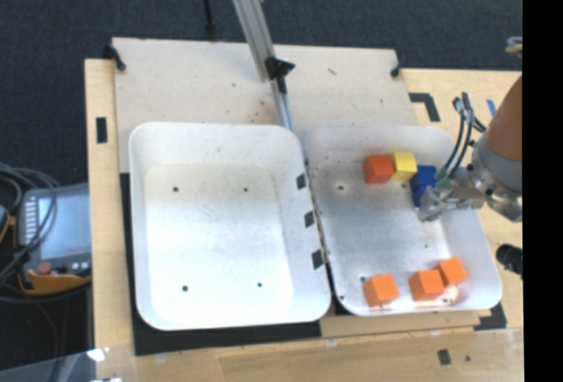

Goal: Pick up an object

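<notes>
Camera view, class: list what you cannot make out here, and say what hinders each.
1. Pincer: whether it grips anything; too blurred and small.
2. Blue block: its lower part sits behind the pincer, so contact is unclear.
3. Arm: cut off by the view's right side.
4. Pale object beside the orange blocks: too washed out to identify.

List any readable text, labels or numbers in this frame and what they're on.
None readable.
The pendant-like device at the bench's left edge has a screen, too blurred to read.
The blocks, such as the yellow block, and both white bins carry no visible markings.
</notes>
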`<control>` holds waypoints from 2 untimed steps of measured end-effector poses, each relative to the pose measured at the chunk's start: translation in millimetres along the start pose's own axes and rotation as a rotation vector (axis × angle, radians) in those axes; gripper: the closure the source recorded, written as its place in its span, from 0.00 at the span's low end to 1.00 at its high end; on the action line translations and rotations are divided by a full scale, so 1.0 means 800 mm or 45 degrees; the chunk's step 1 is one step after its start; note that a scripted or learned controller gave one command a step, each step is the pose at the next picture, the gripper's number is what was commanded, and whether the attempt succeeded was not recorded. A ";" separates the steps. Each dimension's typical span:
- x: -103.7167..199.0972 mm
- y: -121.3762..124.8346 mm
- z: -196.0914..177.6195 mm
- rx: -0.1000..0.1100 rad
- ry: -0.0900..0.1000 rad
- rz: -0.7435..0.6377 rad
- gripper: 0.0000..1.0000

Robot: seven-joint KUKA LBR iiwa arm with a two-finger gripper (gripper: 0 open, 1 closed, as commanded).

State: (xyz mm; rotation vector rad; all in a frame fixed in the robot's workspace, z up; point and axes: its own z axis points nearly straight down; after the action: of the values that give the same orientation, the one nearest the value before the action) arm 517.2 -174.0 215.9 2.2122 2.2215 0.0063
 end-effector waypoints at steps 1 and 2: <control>-0.001 0.003 -0.050 0.001 0.000 -0.002 1.00; 0.057 0.028 -0.059 0.006 0.004 -0.006 1.00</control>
State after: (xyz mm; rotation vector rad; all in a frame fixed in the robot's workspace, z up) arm 538.8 -128.4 262.9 2.2108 2.2303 0.0041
